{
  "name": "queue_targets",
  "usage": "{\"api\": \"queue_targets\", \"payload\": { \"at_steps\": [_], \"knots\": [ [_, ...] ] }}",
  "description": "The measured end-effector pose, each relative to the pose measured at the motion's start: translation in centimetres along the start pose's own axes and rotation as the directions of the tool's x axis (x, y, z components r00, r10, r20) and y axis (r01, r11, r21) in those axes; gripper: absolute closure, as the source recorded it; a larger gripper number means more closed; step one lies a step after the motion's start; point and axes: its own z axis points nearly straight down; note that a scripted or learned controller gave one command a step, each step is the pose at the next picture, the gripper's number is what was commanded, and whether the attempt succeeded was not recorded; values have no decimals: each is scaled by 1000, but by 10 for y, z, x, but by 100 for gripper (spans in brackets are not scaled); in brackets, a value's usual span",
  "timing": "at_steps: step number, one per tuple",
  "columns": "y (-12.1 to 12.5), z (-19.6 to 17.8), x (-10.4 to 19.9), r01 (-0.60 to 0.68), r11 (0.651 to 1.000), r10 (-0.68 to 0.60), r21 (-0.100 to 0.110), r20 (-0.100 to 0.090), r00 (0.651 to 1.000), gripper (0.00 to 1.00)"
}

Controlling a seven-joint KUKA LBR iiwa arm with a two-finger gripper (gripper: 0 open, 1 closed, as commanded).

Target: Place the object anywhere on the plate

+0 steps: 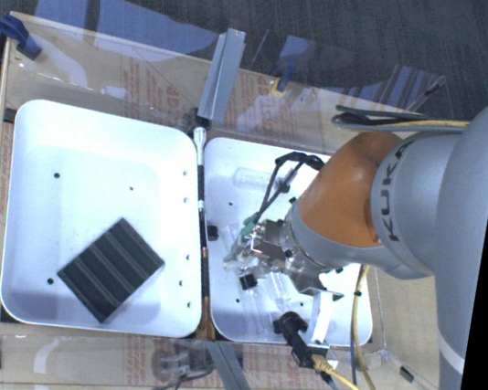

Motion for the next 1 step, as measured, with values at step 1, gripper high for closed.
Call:
{"api": "queue_targets", "payload": {
  "at_steps": [1],
  "knots": [
    [93,-65,71,-96,995,96,-3,0,995,100]
  ]
}}
